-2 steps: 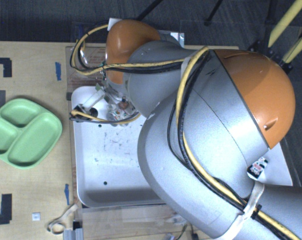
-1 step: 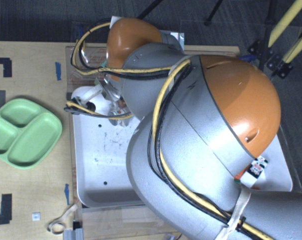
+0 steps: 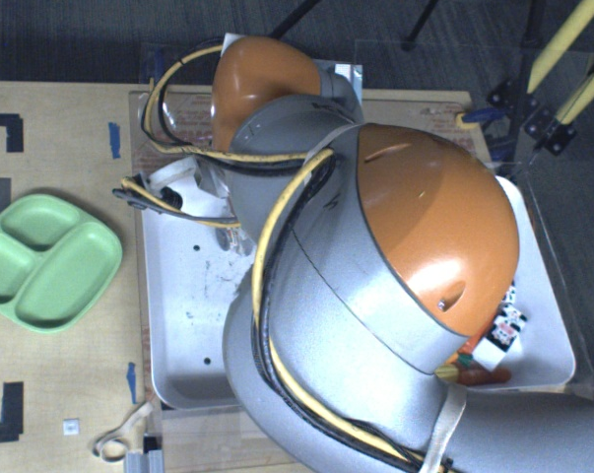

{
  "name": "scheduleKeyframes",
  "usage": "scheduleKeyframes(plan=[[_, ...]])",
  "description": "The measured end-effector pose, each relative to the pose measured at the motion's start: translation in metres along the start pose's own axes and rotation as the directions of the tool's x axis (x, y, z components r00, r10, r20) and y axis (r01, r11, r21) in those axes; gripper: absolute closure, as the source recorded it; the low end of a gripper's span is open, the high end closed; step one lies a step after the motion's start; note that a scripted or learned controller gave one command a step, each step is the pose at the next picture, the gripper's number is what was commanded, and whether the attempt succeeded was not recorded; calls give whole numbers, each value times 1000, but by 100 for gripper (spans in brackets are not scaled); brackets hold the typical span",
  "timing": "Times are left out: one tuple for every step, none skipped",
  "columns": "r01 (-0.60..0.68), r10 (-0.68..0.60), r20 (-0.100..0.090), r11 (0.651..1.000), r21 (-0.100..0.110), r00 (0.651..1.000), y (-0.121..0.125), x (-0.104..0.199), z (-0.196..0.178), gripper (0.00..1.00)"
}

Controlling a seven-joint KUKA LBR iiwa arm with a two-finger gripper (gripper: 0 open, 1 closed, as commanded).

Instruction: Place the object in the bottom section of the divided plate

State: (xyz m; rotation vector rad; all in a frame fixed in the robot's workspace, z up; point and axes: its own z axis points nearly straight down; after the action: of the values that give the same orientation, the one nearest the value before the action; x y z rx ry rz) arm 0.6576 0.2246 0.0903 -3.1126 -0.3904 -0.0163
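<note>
Green divided plate (image 3: 48, 261) lay on the bench (image 3: 60, 116) at nine o'clock, white bin (image 3: 183, 343) just beside it, grey-and-orange arm (image 3: 375, 264) loomed over centre – small objects (image 3: 494, 348) peeked out at four o'clock – which was the task's, impossible to tell.

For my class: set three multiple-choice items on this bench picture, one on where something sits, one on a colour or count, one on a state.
1. Where is the divided plate?
A. on the wooden bench left of the bins
B. inside the right bin
C. under the arm

2. How many sections has the plate?
A. two
B. three
C. five

3. What lies in the plate's sections?
A. a toy
B. nothing
C. a cable

Answers: 1 A, it rests on the wood beside the left bin. 2 B, two small sections and one long one. 3 B, all three show bare green.
</note>
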Motion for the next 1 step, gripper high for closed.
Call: scheduleKeyframes(plan=[[-51,51,2,999,0,999,2,4,1,100]])
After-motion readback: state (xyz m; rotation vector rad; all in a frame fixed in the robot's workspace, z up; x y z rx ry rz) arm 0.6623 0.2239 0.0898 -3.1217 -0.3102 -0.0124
